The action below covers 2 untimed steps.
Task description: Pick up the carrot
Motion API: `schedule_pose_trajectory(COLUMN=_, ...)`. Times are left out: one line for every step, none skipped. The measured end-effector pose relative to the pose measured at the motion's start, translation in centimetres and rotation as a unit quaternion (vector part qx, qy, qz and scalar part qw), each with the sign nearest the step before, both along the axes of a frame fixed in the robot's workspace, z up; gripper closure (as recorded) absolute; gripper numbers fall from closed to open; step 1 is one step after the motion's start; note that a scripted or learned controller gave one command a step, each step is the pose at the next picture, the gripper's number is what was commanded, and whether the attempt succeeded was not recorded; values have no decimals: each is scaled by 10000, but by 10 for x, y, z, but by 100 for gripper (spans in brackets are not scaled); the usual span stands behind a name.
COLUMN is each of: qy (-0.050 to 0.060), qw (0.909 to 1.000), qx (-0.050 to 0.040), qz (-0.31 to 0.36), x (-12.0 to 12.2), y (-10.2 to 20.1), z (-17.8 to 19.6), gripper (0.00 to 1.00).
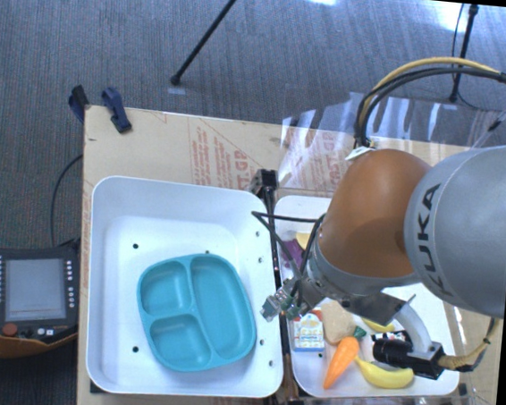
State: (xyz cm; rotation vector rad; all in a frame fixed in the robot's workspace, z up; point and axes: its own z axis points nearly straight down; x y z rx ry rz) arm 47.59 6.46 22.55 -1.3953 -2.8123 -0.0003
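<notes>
Orange tapered carrot (341, 361) beside yellow banana (385, 375)

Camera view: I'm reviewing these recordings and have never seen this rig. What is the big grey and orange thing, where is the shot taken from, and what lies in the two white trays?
The shot comes from one fixed camera above the bench, looking down at a slant. The big grey and orange shape is a robot arm reaching in from the right; it hangs over the right bin and hides much of it. I cannot make out its grasping end, so I cannot say that anything is held. The left bin holds a blue divided plate. In the right bin lie the carrot it should pick up, a banana beside it, and a small carton. A handheld control screen sits on the floor at left.
</notes>
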Motion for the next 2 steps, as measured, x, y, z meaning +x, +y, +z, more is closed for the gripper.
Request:
schedule_pose_trajectory(qy=32, qw=9998, qx=-14, qz=201, x=-1, y=-51, z=-41, gripper=100)
schedule_pose_trajectory(qy=-24, qw=9981, qx=-9, qz=-614, x=1, y=-82, z=40, gripper=100)
